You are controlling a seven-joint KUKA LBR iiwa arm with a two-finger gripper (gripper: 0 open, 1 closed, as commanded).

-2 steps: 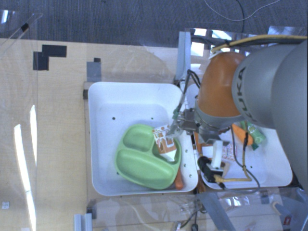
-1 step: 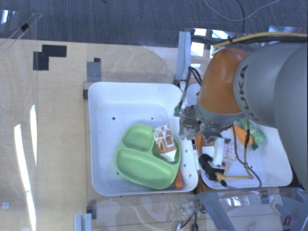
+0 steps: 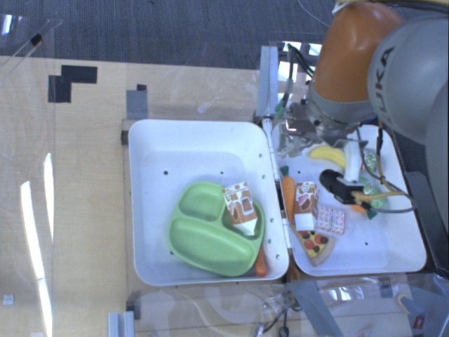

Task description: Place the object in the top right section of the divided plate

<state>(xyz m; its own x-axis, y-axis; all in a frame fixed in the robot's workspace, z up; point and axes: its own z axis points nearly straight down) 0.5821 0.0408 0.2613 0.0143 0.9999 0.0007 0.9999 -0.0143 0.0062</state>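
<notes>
Pale wood bench (image 3: pixel 70 209), two white bins. Left bin (image 3: pixel 161 153): green divided plate (image 3: pixel 210 241), small house-printed carton (image 3: pixel 239 203) sitting in its top right section. Right bin (image 3: pixel 393 248): banana (image 3: pixel 328 155), carrot (image 3: pixel 287 196), pizza slice (image 3: pixel 313 244). Gripper (image 3: pixel 298 133) at frame upper right; finger spread cannot be told.

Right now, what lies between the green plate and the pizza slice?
In the camera view, the bins' rims and an upright carrot lie between the green plate and the pizza slice.
</notes>
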